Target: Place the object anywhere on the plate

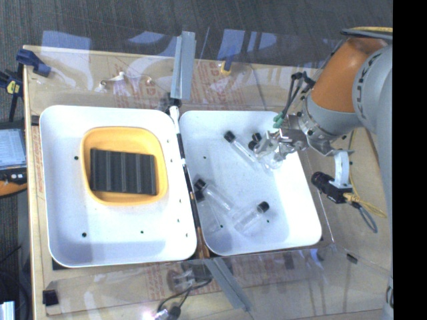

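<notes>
Hovering over the right bin's (pixel 303 235) far right part, the gripper (pixel 275 145) sits just right of a clear vial (pixel 239 145); its opening I cannot tell. Two more vials (pixel 213 197) (pixel 252 217) lie nearer. The yellow plate (pixel 123 165) sits in the left bin (pixel 60 239).

The counter (pixel 100 69) is a pale wooden surface with a glossy, reflective sheen along its far strip and near edge. Two shallow white bins rest directly on it, side by side and touching along their inner edges: the left bin (pixel 60 225) and the right bin (pixel 300 225). A grey metal bar (pixel 181 65) lies on the far strip, running toward the seam between the bins. A blue clamp (pixel 32 61) grips the counter's far left corner.
</notes>
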`<control>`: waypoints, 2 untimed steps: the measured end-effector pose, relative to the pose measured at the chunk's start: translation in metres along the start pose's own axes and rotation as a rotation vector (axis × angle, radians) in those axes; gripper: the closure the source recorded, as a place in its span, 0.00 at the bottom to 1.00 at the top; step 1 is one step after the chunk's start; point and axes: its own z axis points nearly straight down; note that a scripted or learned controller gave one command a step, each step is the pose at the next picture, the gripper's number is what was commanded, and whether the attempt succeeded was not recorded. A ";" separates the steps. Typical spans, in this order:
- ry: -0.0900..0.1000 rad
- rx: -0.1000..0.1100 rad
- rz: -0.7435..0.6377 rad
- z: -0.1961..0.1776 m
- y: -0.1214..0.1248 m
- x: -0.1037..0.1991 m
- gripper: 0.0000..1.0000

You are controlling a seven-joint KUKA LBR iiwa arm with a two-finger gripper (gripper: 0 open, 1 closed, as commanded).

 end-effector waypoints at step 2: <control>0.000 0.004 -0.288 0.017 -0.005 0.074 1.00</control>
